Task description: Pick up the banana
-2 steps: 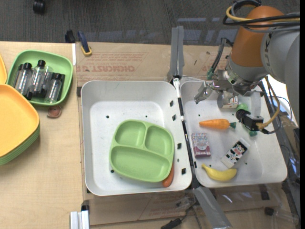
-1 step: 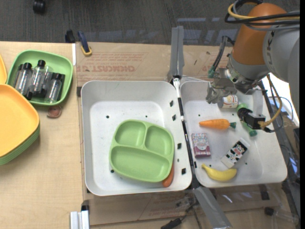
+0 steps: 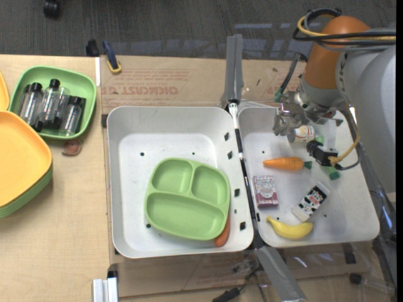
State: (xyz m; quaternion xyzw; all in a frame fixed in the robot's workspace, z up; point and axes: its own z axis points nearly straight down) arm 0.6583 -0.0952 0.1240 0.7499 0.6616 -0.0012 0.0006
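Note:
The yellow banana (image 3: 290,228) lies at the near edge of the right bin (image 3: 359,225), curved side toward the front wall. My gripper (image 3: 293,128) hangs over the far part of that bin, well behind the banana and just behind an orange carrot (image 3: 284,163). A small pale object sits right at the fingertips; I cannot make out whether it is held.
In the right bin also lie a pink carton (image 3: 265,190) and a small black-and-white carton (image 3: 310,202) just behind the banana. The left bin (image 3: 126,168) holds a green divided plate (image 3: 187,198) with an orange-red item under its near edge. Outside to the left stand a green tray of bottles (image 3: 53,102) and stacked orange plates (image 3: 22,165).

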